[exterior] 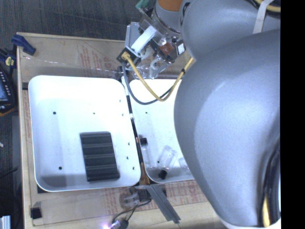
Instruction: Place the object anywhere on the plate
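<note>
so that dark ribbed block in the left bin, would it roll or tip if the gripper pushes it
The dark ribbed block lies flat and low on the left bin floor, so it would probably slide rather than roll or tip. Its ridged top suggests rubber or foam, perhaps grippy. It looks stiff, though that is a guess.

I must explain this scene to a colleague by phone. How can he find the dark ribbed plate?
Look at the left white bin of the two. The plate lies flat on its floor near the front edge. It is a dark grey rectangle with ridges across it, the only dark object there.
</note>
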Tool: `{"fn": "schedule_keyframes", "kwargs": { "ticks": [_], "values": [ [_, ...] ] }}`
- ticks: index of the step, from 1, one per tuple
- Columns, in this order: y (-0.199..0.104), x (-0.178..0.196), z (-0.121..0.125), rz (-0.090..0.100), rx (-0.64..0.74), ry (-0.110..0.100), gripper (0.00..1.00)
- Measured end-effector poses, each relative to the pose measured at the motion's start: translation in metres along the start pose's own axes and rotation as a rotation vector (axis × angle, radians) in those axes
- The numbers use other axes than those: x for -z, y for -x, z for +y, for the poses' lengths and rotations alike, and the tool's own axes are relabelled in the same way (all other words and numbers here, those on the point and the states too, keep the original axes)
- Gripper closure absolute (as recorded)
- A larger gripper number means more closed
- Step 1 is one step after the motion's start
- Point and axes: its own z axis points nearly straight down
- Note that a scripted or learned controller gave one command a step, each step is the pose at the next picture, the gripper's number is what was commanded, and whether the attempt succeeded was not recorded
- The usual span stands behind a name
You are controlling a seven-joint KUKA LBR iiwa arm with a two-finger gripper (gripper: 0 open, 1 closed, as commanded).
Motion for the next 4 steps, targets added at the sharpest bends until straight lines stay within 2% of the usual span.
{"fn": "schedule_keyframes", "kwargs": {
  "ticks": [1,2,3,4],
  "values": [
    [-0.042,-0.122,-0.131,-0.005,-0.059,0.001,1.0],
    [-0.02,-0.005,-0.133,0.0,0.169,0.0,1.0],
    [0.03,-0.106,-0.11,-0.006,0.082,0.0,1.0],
    [-0.053,-0.24,-0.058,-0.005,0.163,-0.001,1.0]
  ]
}}
